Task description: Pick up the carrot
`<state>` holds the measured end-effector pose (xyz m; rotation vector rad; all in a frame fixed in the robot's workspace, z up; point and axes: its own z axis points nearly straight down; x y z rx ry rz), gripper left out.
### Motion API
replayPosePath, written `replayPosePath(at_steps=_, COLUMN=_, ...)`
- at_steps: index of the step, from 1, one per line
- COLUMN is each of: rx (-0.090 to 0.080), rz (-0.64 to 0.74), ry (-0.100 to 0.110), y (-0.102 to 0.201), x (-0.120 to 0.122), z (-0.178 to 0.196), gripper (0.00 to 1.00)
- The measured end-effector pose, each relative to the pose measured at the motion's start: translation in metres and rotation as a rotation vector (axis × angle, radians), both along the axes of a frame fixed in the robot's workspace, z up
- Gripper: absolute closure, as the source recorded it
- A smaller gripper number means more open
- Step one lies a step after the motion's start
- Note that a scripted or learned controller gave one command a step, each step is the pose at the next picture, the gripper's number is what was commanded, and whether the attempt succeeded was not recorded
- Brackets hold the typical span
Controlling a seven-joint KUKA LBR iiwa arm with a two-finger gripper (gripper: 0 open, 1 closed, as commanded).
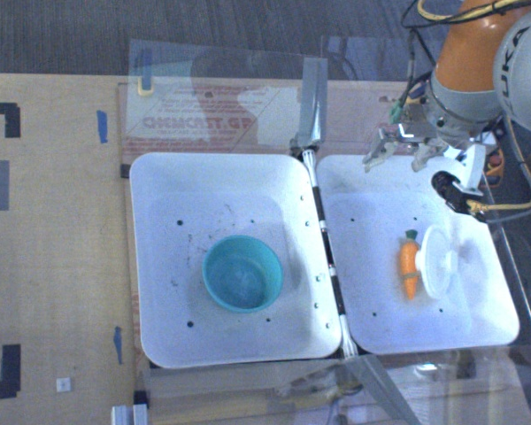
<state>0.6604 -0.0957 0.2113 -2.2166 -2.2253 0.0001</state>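
L bin: bowl | R bin: carrot, lid touching its R side

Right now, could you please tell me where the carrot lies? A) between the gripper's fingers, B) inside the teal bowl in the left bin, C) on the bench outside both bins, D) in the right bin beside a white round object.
D: the carrot lies on the floor of the right bin, right beside a white round object, while the gripper is over the bin's far edge.
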Motion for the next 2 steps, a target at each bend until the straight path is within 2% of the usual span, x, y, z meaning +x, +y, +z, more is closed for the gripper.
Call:
replayPosePath(at_steps=1, rx=-0.001, rz=0.143, ry=-0.002, y=-0.051, x=-0.055, z=-0.094, gripper=0.0)
replayPosePath(at_steps=2, rx=-0.001, rz=0.243, ry=-0.008, y=-0.077, x=-0.101, z=-0.123, gripper=0.0)
